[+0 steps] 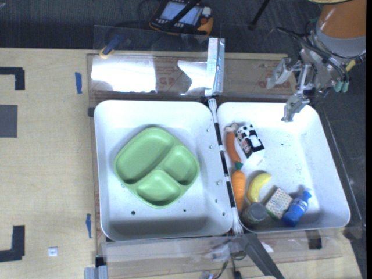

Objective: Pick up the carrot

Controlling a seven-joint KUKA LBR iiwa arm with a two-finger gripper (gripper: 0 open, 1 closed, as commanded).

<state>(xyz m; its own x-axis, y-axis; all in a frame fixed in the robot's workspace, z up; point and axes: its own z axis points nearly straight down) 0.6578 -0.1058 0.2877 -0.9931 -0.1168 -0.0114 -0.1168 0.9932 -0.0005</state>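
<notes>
The carrot [238, 189] is orange with a small green top. It lies lengthwise against the left wall of the right bin [302, 150], near the front. My gripper [293, 106] hangs over the far right corner of that bin, well behind and to the right of the carrot. Nothing is visibly held in it.
A reddish-orange sausage-like piece [232, 146] lies just behind the carrot, next to a black-and-white toy [250, 139]. A yellow lemon [260, 185], a can [254, 213], a speckled block [278, 201] and a blue bottle [296, 208] crowd the front. The left bin [110, 214] holds a green divided plate [156, 166].
</notes>
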